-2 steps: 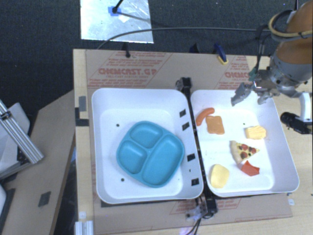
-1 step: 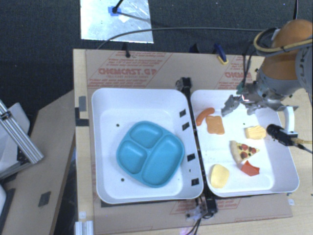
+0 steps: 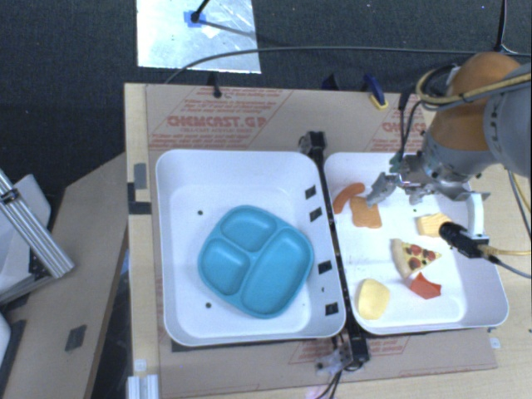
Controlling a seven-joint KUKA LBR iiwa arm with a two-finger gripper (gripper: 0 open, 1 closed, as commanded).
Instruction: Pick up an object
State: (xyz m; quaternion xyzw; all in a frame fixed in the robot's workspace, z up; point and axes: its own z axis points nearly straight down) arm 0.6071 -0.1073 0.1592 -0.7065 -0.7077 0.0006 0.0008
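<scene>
My gripper (image 3: 384,188) low in right bin (image 3: 482,306), just above orange toy piece (image 3: 364,214); grip state unclear, nothing visibly held. Piece looks light, stiff, flat, likely slippery. Best pinched across narrow sides.

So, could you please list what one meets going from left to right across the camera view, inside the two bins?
Blue divided plate → orange sausage-shaped piece → yellow lump → pizza slice → yellow cheese block.
</scene>
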